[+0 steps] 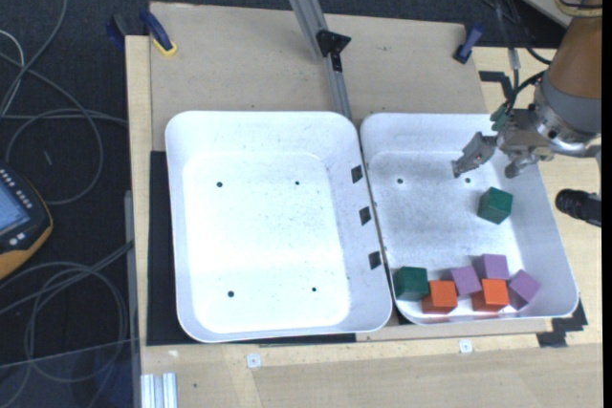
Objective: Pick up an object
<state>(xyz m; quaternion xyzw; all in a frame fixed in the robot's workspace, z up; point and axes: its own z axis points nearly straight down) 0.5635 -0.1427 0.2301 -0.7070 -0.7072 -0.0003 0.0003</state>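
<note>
My gripper (495, 161) hangs over the upper right part of the right bin (421, 205), its two grey fingers spread open with nothing between them. A green cube (495, 205) lies alone on the bin floor just below the gripper, apart from the fingers. Along the bin's front edge sit several more blocks: a dark green cube (412, 282), an orange cube (442, 295), a purple block (466, 279), another orange cube (493, 292), and purple blocks (524, 286) at the right corner.
The left bin (258, 225) stands beside the right one, joined by black clips at the shared rim (363, 215). A slanted metal pole (304, 5) rises behind the bins. Blue clamps (161, 35) hold the bench board's back corners.
</note>
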